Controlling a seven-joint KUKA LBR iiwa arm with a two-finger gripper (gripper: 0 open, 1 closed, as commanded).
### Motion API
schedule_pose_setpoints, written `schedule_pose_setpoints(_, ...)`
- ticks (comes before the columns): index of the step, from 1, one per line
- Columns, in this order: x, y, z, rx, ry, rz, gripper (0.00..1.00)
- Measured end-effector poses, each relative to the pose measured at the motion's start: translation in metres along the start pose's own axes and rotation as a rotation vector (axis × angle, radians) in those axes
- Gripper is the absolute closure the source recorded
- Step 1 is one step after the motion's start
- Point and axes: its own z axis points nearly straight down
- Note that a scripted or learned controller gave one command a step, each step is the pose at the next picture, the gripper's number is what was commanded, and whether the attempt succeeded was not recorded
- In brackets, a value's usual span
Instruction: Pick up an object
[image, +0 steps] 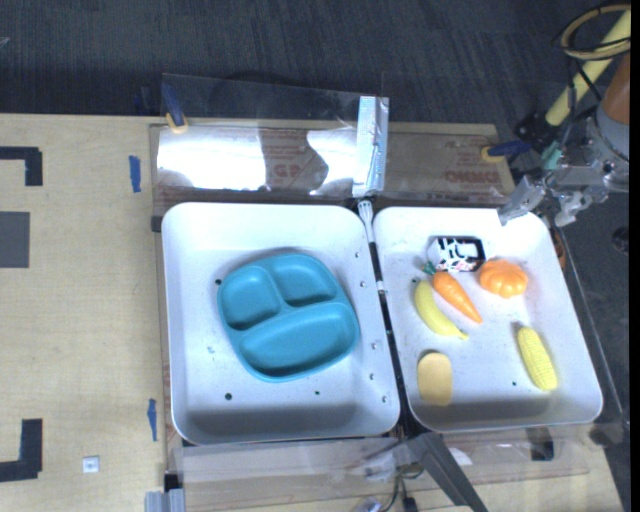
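The right bin (575, 400) holds several toy foods. A black-and-white toy (456, 254) lies at the back, with an orange round fruit (503, 278) to its right. A carrot (456, 295) lies slanted across a yellow banana (434, 310). A corn cob (537, 357) lies near the right wall, and a flat yellow oval piece (434, 375) near the front. My gripper (535, 198) hangs over the bin's far right corner, apart from all the toys, with nothing seen in it.
The left bin (190, 400) holds a blue divided plate (288, 315). A shiny clear sheet (265, 150) stands behind the left bin. Yellow cables (590, 45) hang at the upper right by the arm.
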Motion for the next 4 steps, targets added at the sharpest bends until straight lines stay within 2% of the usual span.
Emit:
schedule_pose_setpoints(1, 0.043, 0.014, 0.132, 0.001, 0.001, -0.288, 0.00)
schedule_pose_setpoints(2, 0.052, 0.004, 0.156, -0.035, -0.016, -0.240, 0.00)
schedule_pose_setpoints(3, 0.069, -0.043, 0.181, -0.005, -0.002, -0.309, 0.00)
schedule_pose_setpoints(4, 0.070, -0.042, 0.169, -0.011, -0.003, -0.309, 1.00)
